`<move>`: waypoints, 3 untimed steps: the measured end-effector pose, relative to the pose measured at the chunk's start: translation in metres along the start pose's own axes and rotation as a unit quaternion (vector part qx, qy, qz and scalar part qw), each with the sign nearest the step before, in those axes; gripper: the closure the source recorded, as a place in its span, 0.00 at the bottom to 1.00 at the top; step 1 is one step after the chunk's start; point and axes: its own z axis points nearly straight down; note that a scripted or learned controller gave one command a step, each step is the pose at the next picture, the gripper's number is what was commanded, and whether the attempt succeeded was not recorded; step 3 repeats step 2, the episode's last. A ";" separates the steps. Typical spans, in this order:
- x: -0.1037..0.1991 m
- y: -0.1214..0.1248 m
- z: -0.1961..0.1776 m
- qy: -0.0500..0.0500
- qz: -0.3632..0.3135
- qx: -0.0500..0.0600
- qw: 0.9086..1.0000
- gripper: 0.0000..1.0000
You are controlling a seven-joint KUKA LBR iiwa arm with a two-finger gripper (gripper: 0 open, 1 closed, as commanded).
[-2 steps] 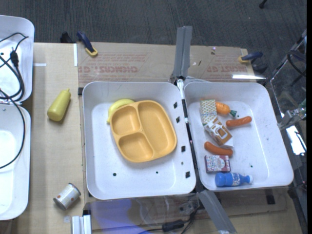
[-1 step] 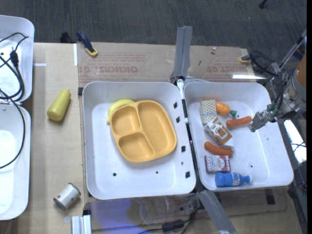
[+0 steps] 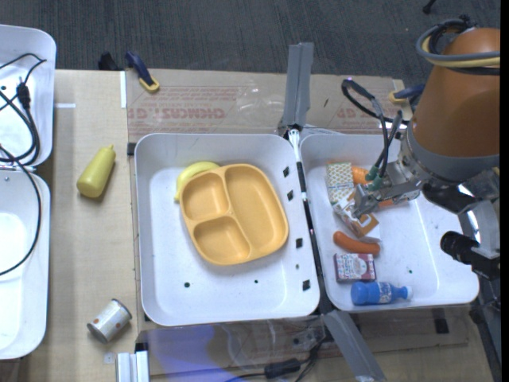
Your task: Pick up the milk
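Arm low over the right bin (image 3: 445,289), its bulk hiding the bin's far corner.
The gripper (image 3: 367,200) sits amid clutter; the milk (image 3: 355,267) lies apart, beside a blue bottle (image 3: 380,294).

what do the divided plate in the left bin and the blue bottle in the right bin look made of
Divided plate: likely plastic, matte yellow-orange, with softly moulded rounded compartment walls. Blue bottle: probably plastic too, smooth and slightly glossy, with a pale cap end.

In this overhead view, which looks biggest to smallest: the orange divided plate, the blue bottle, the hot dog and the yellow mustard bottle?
1. orange divided plate
2. yellow mustard bottle
3. blue bottle
4. hot dog
The last three look close.
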 end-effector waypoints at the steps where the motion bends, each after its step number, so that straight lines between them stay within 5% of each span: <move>1: 0.061 0.015 0.008 0.000 -0.145 0.001 0.989 1.00; 3: 0.088 0.022 -0.008 -0.001 -0.195 -0.001 0.981 1.00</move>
